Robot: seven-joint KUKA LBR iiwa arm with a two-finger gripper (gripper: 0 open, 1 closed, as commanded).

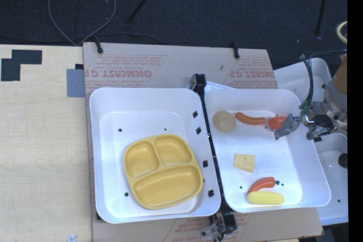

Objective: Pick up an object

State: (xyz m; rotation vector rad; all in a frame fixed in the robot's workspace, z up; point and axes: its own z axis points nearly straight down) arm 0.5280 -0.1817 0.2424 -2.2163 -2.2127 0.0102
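Right now the small orange-red piece lies near the far right wall of the right bin, and the hand sits just beside it, reaching in low over the bin's right rim from the arm at the view's right edge. One grey finger slants down and left so its tip touches or overlaps the piece's lower right corner, though whether the piece sits between the fingers I cannot tell, nor whether the hand is spread or closed. Just left of the piece lies a sausage, its right end nearly touching it, and further left a round beige ball. Nearer the camera, well apart from the hand, sit one yellow cheese wedge, one second red sausage and one corn cob, the last two touching. That makes six items in the right bin. Across the divider, the left bin holds one yellow three-compartment plate. Both bins rest on a cardboard sheet on the desk.
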